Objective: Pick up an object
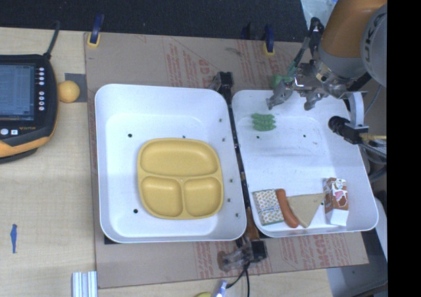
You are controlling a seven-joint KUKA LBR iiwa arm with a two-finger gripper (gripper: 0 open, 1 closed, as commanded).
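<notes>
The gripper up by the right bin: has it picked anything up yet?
Not yet. The gripper hangs near the right bin's far edge with nothing between its fingers. The green item lies just below it; the hot dog and carton wait at the near edge.

Bright, even overhead light; the glossy left white plastic bin point(112, 158) glares softly, shadows stay faint, and fine detail looks slightly soft throughout.
</notes>
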